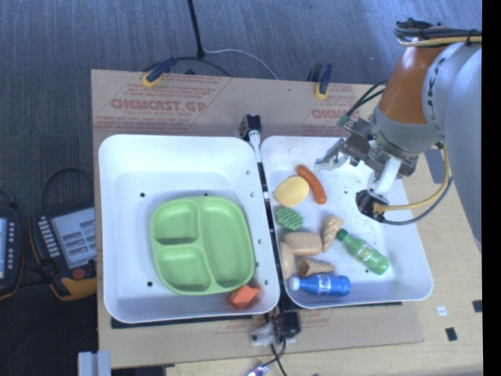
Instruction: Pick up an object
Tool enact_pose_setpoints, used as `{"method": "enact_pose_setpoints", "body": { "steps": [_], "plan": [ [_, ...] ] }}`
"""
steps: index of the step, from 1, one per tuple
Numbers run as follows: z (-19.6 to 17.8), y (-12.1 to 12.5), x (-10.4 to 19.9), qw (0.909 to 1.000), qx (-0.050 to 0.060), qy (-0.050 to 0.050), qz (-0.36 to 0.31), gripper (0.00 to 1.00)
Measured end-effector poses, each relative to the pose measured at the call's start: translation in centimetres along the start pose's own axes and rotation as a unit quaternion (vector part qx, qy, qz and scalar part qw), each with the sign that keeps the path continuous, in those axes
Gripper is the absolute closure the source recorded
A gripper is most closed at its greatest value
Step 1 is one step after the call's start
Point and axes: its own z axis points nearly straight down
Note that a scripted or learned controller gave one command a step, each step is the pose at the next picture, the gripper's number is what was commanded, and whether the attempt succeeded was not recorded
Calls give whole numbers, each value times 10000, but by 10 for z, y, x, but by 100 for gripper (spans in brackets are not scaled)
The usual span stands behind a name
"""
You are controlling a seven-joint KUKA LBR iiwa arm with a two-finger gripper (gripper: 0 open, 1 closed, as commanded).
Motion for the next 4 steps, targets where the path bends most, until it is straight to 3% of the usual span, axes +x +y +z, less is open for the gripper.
{"method": "enact_pose_setpoints", "body": {
  "steps": [1, 2, 3, 4],
  "plan": [
    [122, 37, 9, 10000, -7, 8, -30, 0],
    [112, 37, 8, 10000, 4, -1, -30, 100],
    [113, 37, 8, 10000, 5, -2, -30, 0],
    [127, 25, 17, 9911, -53, 12, -1331, 0]
  ]
}}
